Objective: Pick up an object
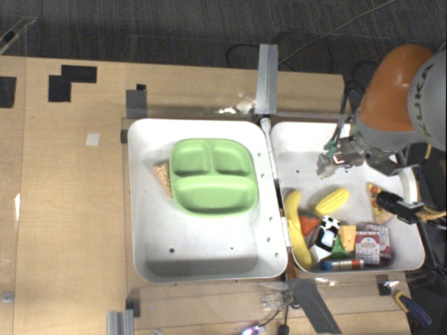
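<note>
The small metal gripper [334, 160] is hanging over the right white bin [300, 142]; I cannot tell its state. Just below is lying a yellow plastic toy corn cob [332, 201], probably light, hard and bumpy; grabbing across its middle looks best.

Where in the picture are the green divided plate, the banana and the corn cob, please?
green divided plate [211, 175]: camera view, on the ridge between its compartments.
banana [296, 230]: camera view, on the middle of its curved body.
corn cob [332, 201]: camera view, on the middle of its yellow kernels.
</note>
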`<action>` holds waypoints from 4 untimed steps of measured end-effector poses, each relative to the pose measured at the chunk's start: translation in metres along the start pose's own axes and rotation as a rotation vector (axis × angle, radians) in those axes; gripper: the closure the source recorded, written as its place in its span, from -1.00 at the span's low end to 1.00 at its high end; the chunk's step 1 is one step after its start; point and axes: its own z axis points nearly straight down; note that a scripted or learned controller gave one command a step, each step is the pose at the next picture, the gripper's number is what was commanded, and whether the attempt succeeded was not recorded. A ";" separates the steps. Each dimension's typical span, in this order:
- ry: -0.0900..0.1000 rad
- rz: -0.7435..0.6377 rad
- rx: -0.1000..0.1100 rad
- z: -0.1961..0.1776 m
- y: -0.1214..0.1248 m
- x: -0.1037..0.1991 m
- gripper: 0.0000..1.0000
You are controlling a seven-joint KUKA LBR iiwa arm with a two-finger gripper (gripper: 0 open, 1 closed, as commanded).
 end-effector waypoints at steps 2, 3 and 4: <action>-0.004 -0.033 -0.009 0.092 -0.047 -0.042 -1.00; -0.001 -0.035 -0.012 0.082 -0.044 -0.040 1.00; -0.004 0.219 -0.014 0.094 0.016 -0.016 1.00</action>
